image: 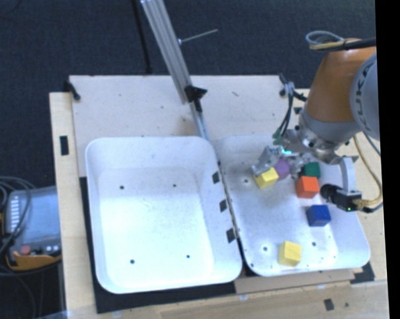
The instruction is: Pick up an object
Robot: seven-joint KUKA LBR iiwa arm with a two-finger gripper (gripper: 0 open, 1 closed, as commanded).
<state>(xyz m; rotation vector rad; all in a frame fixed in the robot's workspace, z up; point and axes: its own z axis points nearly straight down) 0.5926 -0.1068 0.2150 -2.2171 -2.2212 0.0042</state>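
Camera view: grey two-finger gripper (272, 164) low in right shallow white plastic bin (257, 252), just beside small yellow block (267, 178) and purple block (282, 167). Jaw state: cannot tell. Advise centring on yellow block, clear of purple neighbour, before closing.

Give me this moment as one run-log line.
arm: over right bin | end effector: low beside yellow block and purple block | grasp: unconfirmed | also in bin: orange block, blue block
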